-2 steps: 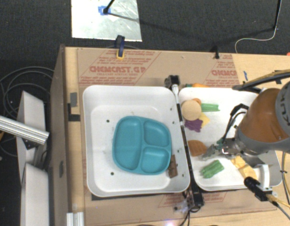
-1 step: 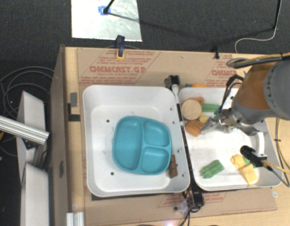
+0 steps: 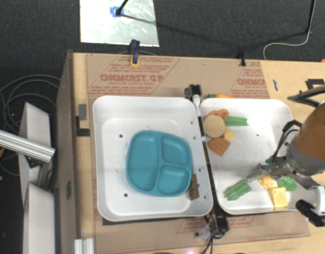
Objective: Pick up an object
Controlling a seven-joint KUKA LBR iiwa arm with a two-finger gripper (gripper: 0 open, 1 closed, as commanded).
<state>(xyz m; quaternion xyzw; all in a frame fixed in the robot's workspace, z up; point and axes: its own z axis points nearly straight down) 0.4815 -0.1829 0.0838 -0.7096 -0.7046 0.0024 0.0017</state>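
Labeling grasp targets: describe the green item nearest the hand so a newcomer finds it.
Go to the right bin, then its front edge. The green toy lies there, left of the hand. Unlike the yellow blocks beside it, it is long, ridged and green.

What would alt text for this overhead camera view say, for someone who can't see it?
A robot arm reaches from the right into the right bin, its hand low among small toy foods near a green piece. The left bin holds a blue divided plate.
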